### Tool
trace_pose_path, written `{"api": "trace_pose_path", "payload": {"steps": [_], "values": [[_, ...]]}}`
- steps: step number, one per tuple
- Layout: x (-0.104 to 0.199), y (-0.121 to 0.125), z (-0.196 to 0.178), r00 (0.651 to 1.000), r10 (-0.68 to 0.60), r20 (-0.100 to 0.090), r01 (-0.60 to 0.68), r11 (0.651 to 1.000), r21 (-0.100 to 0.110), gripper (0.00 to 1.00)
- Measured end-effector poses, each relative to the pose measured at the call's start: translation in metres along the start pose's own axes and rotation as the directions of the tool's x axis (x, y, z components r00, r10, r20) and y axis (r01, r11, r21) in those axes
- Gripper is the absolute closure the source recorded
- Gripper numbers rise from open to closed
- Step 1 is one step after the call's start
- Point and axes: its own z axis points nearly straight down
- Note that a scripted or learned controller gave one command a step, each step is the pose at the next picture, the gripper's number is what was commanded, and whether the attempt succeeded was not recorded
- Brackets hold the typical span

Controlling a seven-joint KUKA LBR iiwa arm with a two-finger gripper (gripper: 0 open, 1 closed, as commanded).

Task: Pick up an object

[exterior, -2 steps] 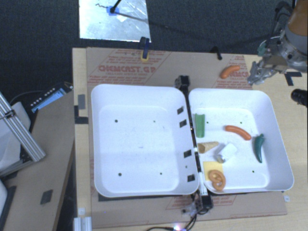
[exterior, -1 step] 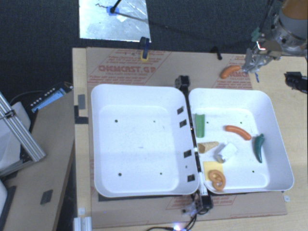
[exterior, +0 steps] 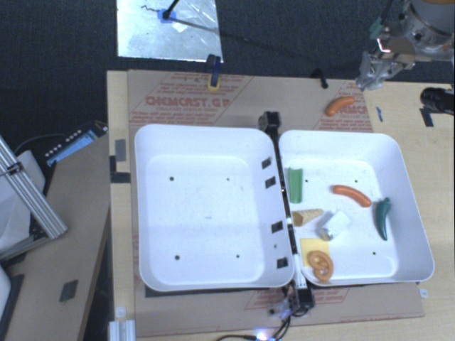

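Observation:
My gripper (exterior: 371, 75) hangs high at the upper right, above the bench behind the right bin (exterior: 407, 190), with nothing seen between its fingers. In the right bin lie a green block (exterior: 294, 184), an orange sausage (exterior: 351, 195), a dark green pepper (exterior: 382, 218), a tan wedge (exterior: 308, 217), a white and grey piece (exterior: 333, 225), a yellow slice (exterior: 315, 246) and a pretzel (exterior: 320, 264). A second orange sausage (exterior: 340, 105) rests on the cardboard outside the bin, just left of and below the gripper.
The left bin (exterior: 206, 208) sits beside the right one, with black clips (exterior: 272, 183) along the shared edge. A shiny metal sheet (exterior: 169, 20) lies at the back left. A yellow and blue clamp (exterior: 212, 73) stands on the cardboard's far edge.

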Motion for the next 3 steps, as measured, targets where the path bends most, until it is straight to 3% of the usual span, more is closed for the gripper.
{"api": "trace_pose_path", "payload": {"steps": [3], "values": [[0.089, 0.000, -0.066, 1.000, 0.001, -0.001, -0.001, 1.000, 0.003, 1.00]]}}
